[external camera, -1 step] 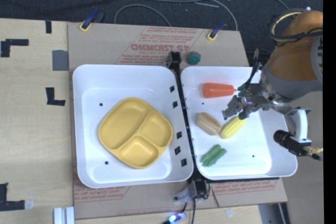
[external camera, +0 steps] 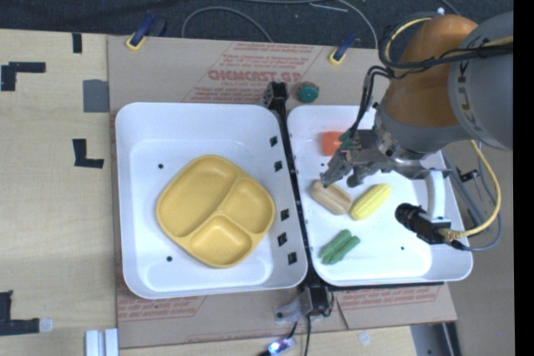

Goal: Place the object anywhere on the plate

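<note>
The pick-up step is judged in hand: the gripper (external camera: 349, 169) is poised over the tan block (external camera: 330, 198), grip state untellable. Carriage toward nine o'clock, to the yellow plate (external camera: 215, 210), is called for next.

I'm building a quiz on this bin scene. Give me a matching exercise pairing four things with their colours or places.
Things:
1. plate
2. corn cob
3. bean pod
4. bread roll

Descriptions:
A. green, near the right bin's front edge
B. tan, just left of the corn
C. yellow, divided, in the left bin
D. pale yellow, below the gripper

Pairs: 1-C, 2-D, 3-A, 4-B
</note>
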Robot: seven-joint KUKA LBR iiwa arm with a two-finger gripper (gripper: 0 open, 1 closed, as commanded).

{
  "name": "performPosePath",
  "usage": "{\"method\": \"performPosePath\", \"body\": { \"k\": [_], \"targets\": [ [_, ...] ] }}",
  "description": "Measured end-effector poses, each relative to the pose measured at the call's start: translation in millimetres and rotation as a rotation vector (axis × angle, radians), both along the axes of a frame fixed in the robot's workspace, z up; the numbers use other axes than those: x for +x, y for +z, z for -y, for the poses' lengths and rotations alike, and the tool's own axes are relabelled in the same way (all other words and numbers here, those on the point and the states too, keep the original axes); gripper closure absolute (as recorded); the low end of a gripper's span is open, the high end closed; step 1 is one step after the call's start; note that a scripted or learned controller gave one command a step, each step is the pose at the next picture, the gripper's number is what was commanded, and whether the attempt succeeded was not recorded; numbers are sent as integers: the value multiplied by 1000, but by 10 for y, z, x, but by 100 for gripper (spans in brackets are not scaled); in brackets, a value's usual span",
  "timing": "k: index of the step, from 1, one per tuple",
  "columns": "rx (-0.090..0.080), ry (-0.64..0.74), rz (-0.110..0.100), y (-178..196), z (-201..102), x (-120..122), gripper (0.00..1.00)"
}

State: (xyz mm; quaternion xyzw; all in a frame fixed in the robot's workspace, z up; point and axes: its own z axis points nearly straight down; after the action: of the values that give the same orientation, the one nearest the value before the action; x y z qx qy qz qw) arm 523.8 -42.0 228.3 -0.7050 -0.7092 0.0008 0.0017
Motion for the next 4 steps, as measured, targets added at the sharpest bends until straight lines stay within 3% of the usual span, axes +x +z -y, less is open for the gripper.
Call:
{"method": "performPosePath", "body": {
  "k": [3, 4],
  "targets": [
    [-1, 1, 1, -148, -1575, 323, 100],
    [-2, -4, 2, -105, -1621, 355, 100]
  ]
}}
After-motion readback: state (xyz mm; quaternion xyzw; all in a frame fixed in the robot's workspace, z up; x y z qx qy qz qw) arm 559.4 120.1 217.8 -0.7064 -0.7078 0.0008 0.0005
